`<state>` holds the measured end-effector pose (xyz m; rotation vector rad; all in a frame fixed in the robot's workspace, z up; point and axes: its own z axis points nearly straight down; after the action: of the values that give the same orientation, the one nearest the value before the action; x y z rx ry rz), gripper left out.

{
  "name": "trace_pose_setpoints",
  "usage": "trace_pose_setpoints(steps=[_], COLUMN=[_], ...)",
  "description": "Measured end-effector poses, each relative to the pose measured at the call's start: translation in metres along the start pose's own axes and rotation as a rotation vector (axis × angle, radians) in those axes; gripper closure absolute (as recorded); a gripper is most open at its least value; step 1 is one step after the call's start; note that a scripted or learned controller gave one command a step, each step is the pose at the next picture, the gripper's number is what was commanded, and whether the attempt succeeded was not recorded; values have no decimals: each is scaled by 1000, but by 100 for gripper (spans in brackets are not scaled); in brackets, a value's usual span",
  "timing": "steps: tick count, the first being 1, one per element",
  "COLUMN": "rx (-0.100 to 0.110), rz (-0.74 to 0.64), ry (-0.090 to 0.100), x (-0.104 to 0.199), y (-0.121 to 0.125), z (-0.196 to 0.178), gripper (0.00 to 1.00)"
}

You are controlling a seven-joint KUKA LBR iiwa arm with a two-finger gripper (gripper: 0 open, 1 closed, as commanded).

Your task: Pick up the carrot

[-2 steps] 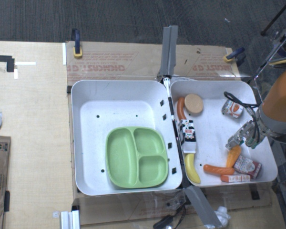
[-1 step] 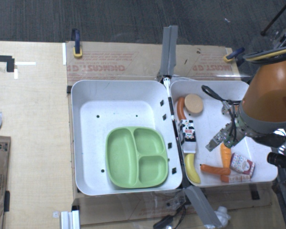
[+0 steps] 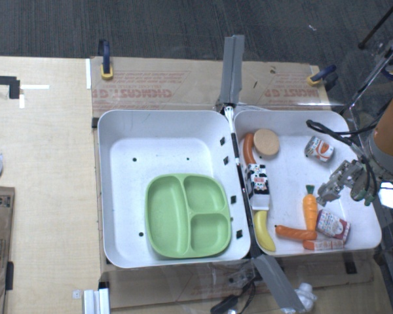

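Observation:
A small orange carrot [image 3: 310,209] with a green top lies in the right bin [image 3: 291,126], near its front right. A second, longer orange carrot-like piece [image 3: 293,231] lies flat just in front of it. My gripper [image 3: 331,188] hovers just right of and slightly behind the small carrot's green top, angled down to the left. Nothing is seen held in it.
The right bin also holds a sausage [image 3: 248,148], a round bun [image 3: 266,142], a small can [image 3: 319,149], a black-and-white carton [image 3: 257,182], a banana [image 3: 263,231] and a red-and-white packet [image 3: 332,224]. A green divided plate [image 3: 187,216] sits in the left bin [image 3: 118,175].

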<state>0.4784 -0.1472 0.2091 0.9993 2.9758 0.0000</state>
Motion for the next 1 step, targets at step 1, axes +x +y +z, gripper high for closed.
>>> trace_pose_setpoints(steps=[1], rx=[0], rz=[-1], ry=[0], x=[0], y=[0], z=[0], gripper=[0])
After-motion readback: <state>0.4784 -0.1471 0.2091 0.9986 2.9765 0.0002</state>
